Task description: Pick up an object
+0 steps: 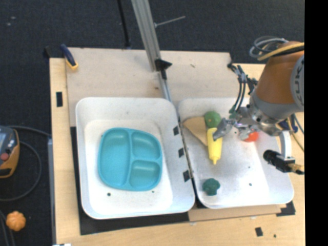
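While hovering near the right bin's [277,188] far edge, gripper [229,128] grip unclear; likely gripping light, stiff, slippery banana [214,146] mid-length.

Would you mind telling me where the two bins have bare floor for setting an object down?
Right white bin: bare floor right of the dark green lump, along the front. Crowded at the back, around the yellow banana-shaped toy, green ball and gripper. Left white bin: narrow margins around the blue divided plate.
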You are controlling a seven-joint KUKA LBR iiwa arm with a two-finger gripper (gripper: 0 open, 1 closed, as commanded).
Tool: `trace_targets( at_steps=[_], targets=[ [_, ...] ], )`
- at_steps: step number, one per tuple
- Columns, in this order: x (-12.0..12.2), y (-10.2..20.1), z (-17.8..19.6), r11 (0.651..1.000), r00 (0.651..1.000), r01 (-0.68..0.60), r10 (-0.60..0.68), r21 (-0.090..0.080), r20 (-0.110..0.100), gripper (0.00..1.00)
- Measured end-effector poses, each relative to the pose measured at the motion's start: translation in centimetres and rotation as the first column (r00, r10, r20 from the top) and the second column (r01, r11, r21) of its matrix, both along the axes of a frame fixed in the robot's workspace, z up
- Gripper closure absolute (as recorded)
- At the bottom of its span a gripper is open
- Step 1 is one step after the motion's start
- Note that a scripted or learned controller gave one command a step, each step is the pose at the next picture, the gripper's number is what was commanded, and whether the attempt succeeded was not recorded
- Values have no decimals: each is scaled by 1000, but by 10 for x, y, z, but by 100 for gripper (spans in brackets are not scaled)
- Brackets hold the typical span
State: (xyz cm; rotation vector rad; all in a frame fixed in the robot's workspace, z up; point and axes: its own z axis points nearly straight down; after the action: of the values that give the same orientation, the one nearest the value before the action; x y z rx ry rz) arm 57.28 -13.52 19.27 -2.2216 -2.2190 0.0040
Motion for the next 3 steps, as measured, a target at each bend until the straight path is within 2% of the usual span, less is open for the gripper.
trace_targets(
  at_steps=[1, 2, 3],
  targets=[
    [-4, -4, -43, 1000, 1000, -1, 1, 0, 1, 0],
    [-2, -5, -29, 1000, 1000, 3, -3, -1, 7, 100],
    [2, -14, 32, 1000, 1000, 0, 0, -2, 11, 100]
  ],
)
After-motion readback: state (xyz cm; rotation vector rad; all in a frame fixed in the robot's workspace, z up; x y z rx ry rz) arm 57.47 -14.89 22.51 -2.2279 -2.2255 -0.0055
